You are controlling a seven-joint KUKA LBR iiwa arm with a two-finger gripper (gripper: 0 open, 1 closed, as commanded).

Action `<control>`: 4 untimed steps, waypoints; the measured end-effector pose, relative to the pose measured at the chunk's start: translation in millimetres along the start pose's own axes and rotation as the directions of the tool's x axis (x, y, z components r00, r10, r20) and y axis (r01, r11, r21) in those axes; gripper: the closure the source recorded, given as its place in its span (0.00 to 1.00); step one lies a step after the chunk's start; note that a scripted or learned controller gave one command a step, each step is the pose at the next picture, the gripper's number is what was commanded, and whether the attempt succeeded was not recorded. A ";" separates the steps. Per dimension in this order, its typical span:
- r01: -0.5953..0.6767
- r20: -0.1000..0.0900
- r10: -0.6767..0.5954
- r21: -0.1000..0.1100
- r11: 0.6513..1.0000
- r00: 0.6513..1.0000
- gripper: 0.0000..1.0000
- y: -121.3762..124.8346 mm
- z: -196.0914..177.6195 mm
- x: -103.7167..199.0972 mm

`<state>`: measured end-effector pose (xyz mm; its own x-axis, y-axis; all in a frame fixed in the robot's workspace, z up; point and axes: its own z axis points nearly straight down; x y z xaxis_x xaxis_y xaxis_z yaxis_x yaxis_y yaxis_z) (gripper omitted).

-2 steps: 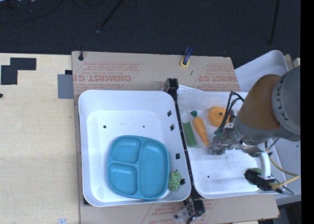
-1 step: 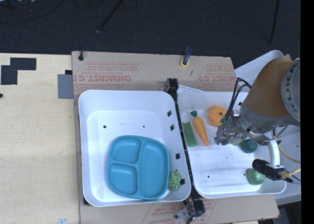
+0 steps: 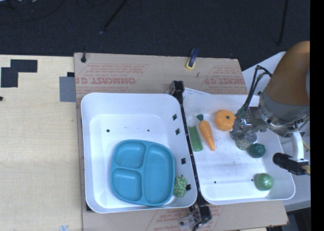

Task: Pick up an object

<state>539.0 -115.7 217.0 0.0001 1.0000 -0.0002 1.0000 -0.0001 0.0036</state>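
Observation:
In the right bin (image 3: 228, 190) lie an orange fruit (image 3: 224, 120), a carrot (image 3: 207, 134), a green stick-shaped piece (image 3: 195, 138), a dark teal ball (image 3: 257, 150) and a green apple-like ball (image 3: 263, 181). My gripper (image 3: 244, 135) hangs low over the right bin, just right of the orange fruit and up-left of the teal ball. Nothing shows between its tips. The arm's wrist covers the bin's upper right part.
The left bin (image 3: 96, 124) holds a blue divided plate (image 3: 142, 172) with a green grape bunch (image 3: 179, 186) at its right edge. A black divider clip runs between the bins. Cardboard lies under both bins, with a yellow-blue clamp (image 3: 192, 59) at the back.

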 end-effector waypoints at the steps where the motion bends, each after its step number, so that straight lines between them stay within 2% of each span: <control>1: 0.001 -0.001 -0.001 0.004 1.000 1.000 1.00 0.3 -10.9 -0.7; 2: 0.003 -0.001 -0.003 0.003 1.000 1.000 1.00 40.5 -19.1 25.7; 3: 0.001 -0.001 -0.001 0.006 1.000 1.000 1.00 70.4 0.1 44.0; 4: -0.001 0.000 0.001 0.007 1.000 1.000 1.00 66.9 -1.5 42.3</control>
<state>605.9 -73.4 218.8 0.0012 1.0000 -0.0002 1.0000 -0.0012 -0.0031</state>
